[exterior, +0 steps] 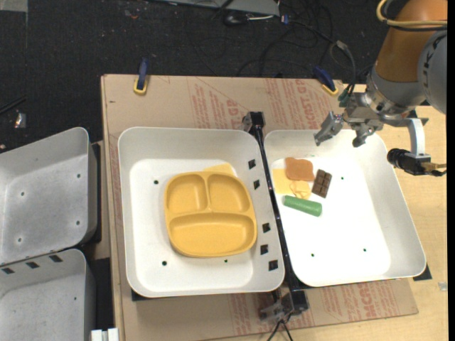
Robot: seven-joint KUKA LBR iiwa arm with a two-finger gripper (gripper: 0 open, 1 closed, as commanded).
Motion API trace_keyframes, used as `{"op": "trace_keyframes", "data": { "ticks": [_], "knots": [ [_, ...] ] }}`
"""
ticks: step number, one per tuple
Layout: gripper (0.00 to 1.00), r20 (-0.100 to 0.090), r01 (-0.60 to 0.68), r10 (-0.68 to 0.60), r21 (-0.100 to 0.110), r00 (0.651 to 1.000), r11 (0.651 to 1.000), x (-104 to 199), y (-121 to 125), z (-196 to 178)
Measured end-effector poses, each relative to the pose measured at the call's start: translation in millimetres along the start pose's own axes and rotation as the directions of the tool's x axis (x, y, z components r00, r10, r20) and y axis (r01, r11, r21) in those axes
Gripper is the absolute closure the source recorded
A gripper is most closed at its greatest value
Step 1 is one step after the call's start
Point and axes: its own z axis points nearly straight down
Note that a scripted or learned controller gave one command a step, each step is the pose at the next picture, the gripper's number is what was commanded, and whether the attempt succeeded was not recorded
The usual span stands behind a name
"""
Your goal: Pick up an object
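In the right bin (370,247) lie an orange-brown piece (299,168), a dark brown chocolate-like bar (322,183), a green cylinder (303,205) and a pale yellow flat piece (285,184), all clustered at the bin's upper left. My gripper (344,133) hangs over the bin's far edge, up and to the right of that cluster. Its two fingers are spread apart with nothing between them.
The left bin (135,190) holds a yellow divided tray (210,214). A black divider (269,204) runs between the bins. Blue clamps (141,82) pin the cardboard base at the back. White bin lids (43,190) lie off to the left.
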Motion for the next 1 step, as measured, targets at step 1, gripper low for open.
{"op": "trace_keyframes", "data": {
  "ticks": [1],
  "knots": [
    [0.00, 0.002, 0.003, -0.003, -0.013, 1.000, 1.000, 0.6, 2.7, -8.7]
  ]
}}
